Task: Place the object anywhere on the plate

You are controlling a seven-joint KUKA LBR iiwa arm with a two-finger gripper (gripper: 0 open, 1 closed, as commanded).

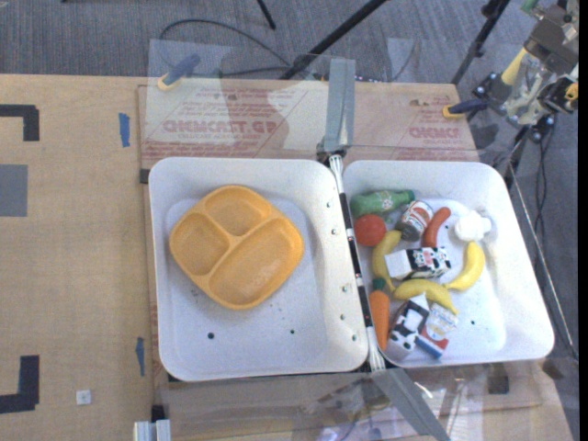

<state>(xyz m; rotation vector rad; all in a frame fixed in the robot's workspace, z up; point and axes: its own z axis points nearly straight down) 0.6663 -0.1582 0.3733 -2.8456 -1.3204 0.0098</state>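
An orange plate [236,244] with three compartments lies in the left bin [184,343], a little left of its middle, and nothing rests on it. The right bin [525,274] holds a heap of toy food: a green bottle [381,199], a red tomato [370,231], a small can [415,219], a red sausage [437,227], a white lump [474,225], several yellow bananas [471,266], an orange carrot [379,316] and two cow-patterned cartons [429,261].
A grey divider bar [342,118] runs down between the two bins. Clear plastic sheets lie behind them on the cardboard-covered bench [64,274]. Tripod legs and clamped gear [542,53] stand at the top right, off the bench.
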